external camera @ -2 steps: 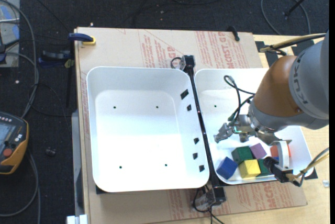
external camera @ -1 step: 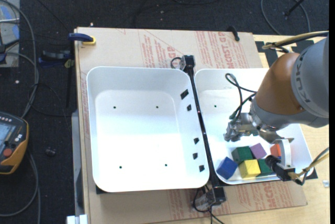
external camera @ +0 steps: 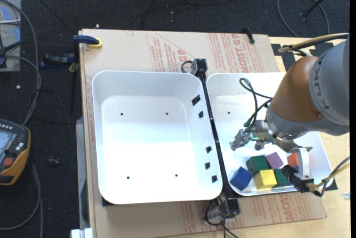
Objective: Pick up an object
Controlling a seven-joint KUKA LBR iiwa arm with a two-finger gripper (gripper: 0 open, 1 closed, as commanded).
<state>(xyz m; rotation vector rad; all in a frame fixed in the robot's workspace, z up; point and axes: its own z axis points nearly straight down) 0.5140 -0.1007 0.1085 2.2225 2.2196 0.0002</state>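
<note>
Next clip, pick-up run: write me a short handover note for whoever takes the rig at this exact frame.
Gripper: low over the right bin, just up-left of the block cluster; nothing visible between its fingers, and their state is unclear from this angle.
Objects: blue block, green block, yellow block, purple block and an orange-red piece, all bunched in the right bin's near corner.
Done: nothing lifted yet.
Left: grasp and raise one; the blue or green block looks closest.

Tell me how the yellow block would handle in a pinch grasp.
The yellow block looks rigid and flat-faced, so it probably won't roll. It sits tight against the green block and blue block, so fingers may jostle those neighbours.
</note>
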